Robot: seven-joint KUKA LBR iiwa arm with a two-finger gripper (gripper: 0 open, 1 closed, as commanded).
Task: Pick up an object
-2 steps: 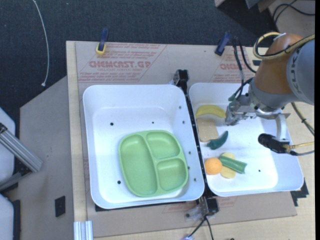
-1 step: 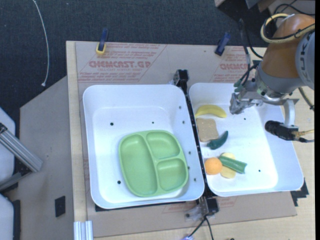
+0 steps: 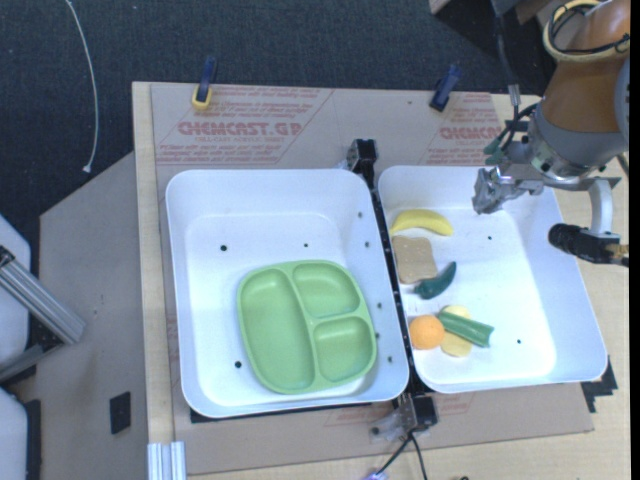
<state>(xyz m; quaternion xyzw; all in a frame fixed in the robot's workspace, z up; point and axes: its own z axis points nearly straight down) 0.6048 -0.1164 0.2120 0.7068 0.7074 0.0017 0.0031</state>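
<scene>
In the right bin (image 3: 540, 298) lie a yellow banana (image 3: 421, 223), a tan slice of bread (image 3: 414, 259), a dark green pepper-like piece (image 3: 436, 282), an orange (image 3: 427, 332) and a green-and-yellow corn-like piece (image 3: 464, 330), all along the bin's left side. My gripper (image 3: 487, 193) hangs over the bin's far edge, to the right of the banana and apart from it. Nothing shows between its fingers.
The left bin (image 3: 200, 268) holds a light green divided plate (image 3: 305, 323). Black clamps (image 3: 362, 154) sit where the two bins meet. Blue clips (image 3: 445, 86) pin the cardboard at the back. The arm's orange band (image 3: 590, 68) stands at the upper right.
</scene>
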